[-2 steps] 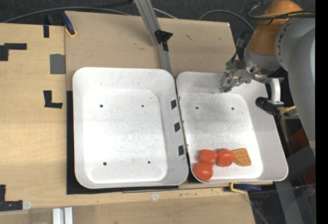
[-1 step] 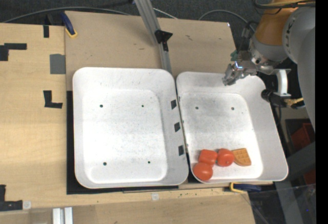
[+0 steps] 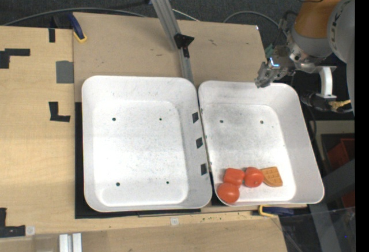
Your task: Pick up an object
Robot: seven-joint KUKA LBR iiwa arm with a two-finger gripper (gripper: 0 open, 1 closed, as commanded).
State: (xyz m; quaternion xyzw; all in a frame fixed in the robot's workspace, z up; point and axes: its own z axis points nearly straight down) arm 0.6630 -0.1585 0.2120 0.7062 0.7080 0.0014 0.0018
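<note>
Over the far right corner of the right bin hangs the gripper, its tip just above the rim; it is too small and dark to tell how it is set, and nothing shows in it. Behind it the grey arm with its orange band leans in from the right, likely parked high and to the side so that the camera has a free look at both bins. The things to pick lie well apart from the gripper, at the near end of the same bin: three red tomato-like pieces, one next to another and a third just in front, with an orange waffle-like cracker touching the group on the right. They sit bunched together against the near wall. That crowding, I judge, could make a clean grasp on one piece awkward. The left bin lies alongside, the two rims touching at the middle. A slanted metal rail crosses the bench behind the bins.
</note>
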